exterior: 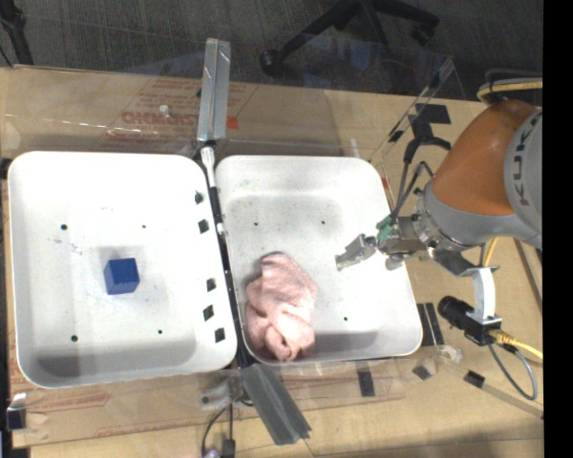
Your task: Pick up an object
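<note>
A crumpled pink cloth (280, 305) lies in the right bin (296, 175), near its front left corner. A small blue cube (122, 275) sits in the left bin (95, 175), left of its middle. My gripper (355, 253) reaches in from the right over the right bin's right half. It is up and to the right of the cloth, with a gap of bare bin floor between them. Nothing shows in its grasp.
A grey divider rail (213, 93) runs between the two bins, with black clips along it. The arm's grey and orange body (477, 175) hangs over the bench right of the right bin. Cables lie at the bench's right front.
</note>
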